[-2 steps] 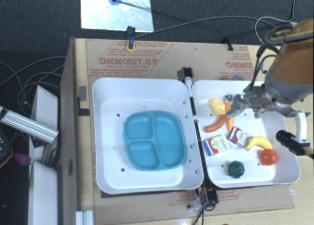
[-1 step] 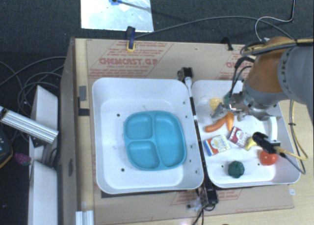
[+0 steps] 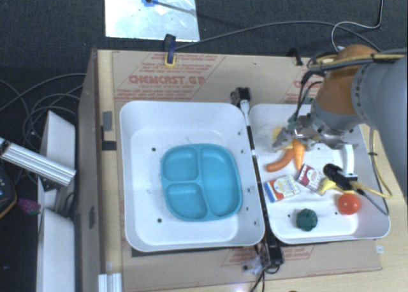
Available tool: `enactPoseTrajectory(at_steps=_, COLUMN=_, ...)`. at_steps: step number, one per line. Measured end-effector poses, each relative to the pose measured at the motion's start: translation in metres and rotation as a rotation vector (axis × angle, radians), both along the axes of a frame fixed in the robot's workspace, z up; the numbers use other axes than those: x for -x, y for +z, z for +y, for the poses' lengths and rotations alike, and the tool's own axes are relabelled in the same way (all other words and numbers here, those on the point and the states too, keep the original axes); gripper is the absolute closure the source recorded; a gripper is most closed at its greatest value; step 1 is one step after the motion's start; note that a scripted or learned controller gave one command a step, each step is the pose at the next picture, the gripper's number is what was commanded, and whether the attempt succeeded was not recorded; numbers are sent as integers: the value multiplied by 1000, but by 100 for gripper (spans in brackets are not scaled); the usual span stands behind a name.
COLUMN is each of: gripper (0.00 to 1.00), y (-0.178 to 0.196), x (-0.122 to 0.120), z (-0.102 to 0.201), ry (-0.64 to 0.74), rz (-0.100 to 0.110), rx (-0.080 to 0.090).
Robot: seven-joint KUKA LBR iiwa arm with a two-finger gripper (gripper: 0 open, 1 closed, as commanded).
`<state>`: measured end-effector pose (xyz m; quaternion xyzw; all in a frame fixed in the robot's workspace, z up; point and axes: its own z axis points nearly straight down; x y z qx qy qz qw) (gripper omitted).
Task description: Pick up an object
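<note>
The long orange carrot-shaped toy (image 3: 285,159) lies in the right white bin (image 3: 376,224), near its left wall, directly under my gripper (image 3: 294,136). I cannot tell how my gripper is set. Just below the carrot sit a small white-and-red carton (image 3: 282,187) and a red-and-white packet (image 3: 309,176). Further out are a dark green ball (image 3: 306,219) and a red tomato-like ball (image 3: 348,203). The left white bin (image 3: 143,131) holds a blue sectioned plastic plate (image 3: 201,180).
</note>
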<state>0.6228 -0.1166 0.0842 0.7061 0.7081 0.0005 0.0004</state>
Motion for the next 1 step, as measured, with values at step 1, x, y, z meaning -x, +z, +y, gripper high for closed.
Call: enactPoseTrajectory(at_steps=1, gripper=100, y=11, x=-1, z=0, ry=2, rz=-3, rx=0)
